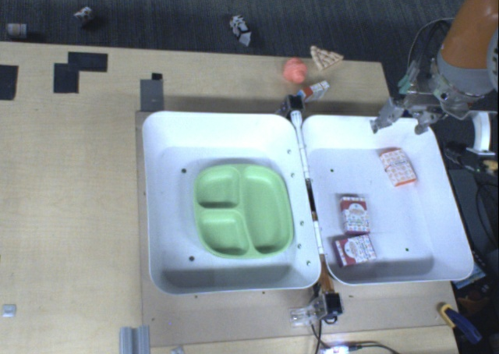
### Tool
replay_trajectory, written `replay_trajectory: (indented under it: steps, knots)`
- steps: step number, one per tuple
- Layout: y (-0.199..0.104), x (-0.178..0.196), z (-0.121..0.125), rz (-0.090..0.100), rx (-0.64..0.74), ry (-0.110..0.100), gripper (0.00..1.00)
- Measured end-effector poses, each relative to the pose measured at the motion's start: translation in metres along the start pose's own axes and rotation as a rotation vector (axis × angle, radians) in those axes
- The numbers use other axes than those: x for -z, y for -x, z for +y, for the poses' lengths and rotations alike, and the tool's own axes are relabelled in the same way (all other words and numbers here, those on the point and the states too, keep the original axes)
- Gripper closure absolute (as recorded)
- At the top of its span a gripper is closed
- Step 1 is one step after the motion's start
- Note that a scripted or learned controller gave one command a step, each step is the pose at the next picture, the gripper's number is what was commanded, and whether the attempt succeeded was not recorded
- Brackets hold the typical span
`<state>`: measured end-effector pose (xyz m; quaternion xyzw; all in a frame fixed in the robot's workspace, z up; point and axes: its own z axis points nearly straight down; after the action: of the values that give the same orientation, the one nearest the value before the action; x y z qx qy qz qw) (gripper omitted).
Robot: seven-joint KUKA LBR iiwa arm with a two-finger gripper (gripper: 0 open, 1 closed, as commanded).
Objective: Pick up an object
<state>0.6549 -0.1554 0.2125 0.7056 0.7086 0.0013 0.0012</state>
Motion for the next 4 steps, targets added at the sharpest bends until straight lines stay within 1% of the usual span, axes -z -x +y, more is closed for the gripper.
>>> replay_trajectory:
  steps: [1, 2, 3, 4]
  knots:
    - [0.027, -0.113, -0.064, 0.0, -0.002, -0.003, 0.0]
    - [-0.005, -0.125, -0.113, -0.002, -0.003, 0.004, 0.0]
    - [-0.069, -0.124, -0.165, -0.002, -0.002, 0.009, 0.0]
    - [-0.069, -0.113, -0.163, -0.003, 0.0, 0.015, 1.0]
